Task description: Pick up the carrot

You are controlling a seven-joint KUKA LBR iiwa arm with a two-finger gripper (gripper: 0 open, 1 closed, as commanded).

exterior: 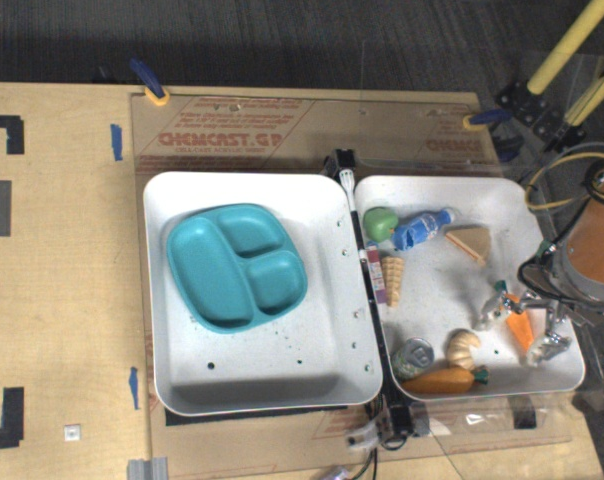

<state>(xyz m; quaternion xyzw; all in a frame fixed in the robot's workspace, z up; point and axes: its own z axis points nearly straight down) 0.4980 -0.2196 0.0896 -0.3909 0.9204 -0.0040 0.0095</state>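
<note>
A small bright orange carrot (521, 332) lies on the floor of the right bin (502, 200), near its right wall. My gripper (523, 325) hangs over it, reaching in from the right. Its two metal fingers (496, 306) stand open, one on each side of the carrot, with a gap showing on both sides. The carrot rests on the bin floor between them. The arm's orange band (592, 253) is at the right edge.
A longer, darker orange vegetable with a green stub (444, 380) lies against the right bin's front wall, beside a can (414, 355) and a garlic bulb (463, 345). Further back are a green ball (379, 222), blue bottle (422, 229), cone (393, 276) and tan wedge (469, 241). A teal divided plate (236, 264) lies in the left bin.
</note>
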